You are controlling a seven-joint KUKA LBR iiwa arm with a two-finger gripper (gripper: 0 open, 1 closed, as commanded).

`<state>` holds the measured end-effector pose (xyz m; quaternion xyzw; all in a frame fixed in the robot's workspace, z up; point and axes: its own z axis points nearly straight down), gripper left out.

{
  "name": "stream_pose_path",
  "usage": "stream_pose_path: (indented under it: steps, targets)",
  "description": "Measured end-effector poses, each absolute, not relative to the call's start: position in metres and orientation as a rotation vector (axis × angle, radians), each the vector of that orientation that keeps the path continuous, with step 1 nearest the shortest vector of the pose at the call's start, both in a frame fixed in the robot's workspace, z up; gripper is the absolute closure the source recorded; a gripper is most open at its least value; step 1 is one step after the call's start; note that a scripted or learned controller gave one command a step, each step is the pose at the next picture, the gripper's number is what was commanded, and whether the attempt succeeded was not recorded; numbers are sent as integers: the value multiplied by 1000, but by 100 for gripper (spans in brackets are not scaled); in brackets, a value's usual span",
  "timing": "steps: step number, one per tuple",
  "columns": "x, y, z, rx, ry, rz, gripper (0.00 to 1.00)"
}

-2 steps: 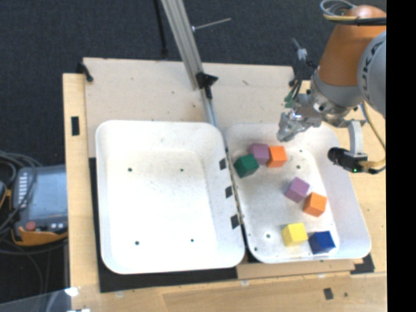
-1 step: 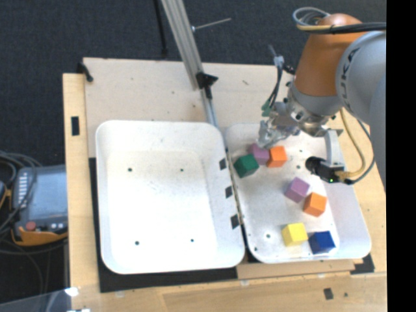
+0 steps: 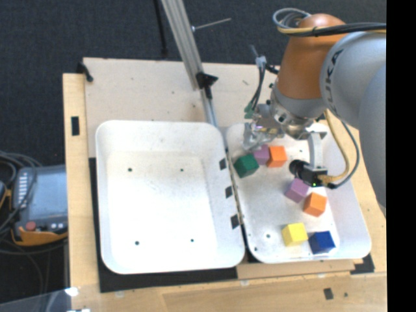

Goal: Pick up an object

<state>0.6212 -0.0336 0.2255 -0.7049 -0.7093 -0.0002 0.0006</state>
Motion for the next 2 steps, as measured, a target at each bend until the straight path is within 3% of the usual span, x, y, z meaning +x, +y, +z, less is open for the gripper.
stream_pose_path:
  steps: [1,2]
  targets:
    - [594,16,231,-2212,-2228,-1,100]
    - [580,72,242,-2210,-2229,-1,100]
